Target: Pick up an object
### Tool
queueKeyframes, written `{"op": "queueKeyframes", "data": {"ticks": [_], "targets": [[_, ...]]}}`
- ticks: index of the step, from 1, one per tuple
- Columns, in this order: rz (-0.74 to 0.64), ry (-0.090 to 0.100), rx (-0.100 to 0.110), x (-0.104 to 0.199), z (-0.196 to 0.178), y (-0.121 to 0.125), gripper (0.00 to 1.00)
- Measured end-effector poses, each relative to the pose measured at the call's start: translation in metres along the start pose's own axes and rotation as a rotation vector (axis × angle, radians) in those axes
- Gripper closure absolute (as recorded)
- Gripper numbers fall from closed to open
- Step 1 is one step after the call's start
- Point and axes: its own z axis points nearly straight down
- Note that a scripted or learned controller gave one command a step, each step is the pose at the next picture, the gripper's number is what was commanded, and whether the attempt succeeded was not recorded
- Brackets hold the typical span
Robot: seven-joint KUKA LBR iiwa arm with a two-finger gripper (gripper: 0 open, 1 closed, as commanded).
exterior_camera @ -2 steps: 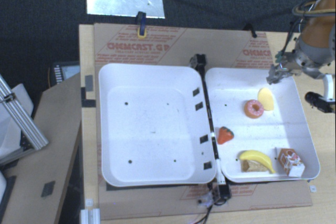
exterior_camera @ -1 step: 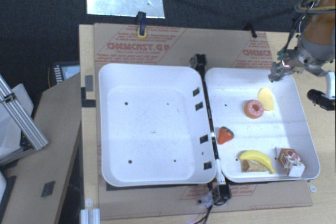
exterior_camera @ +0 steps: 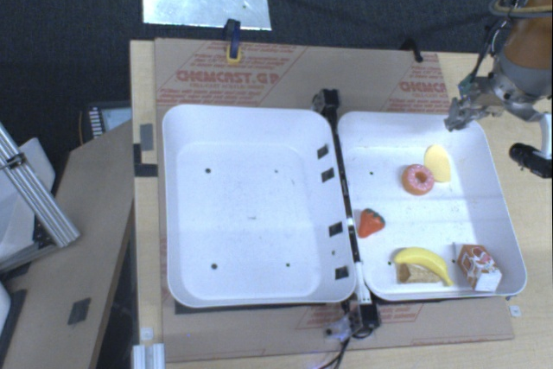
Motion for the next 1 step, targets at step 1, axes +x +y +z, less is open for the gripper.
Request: {"op": "queueKeyframes", "data": {"ticks": [1], "targets": [[-0.001,-0.001,-0.004,-0.0006,-0.0112,0.0013,1.0]]}}
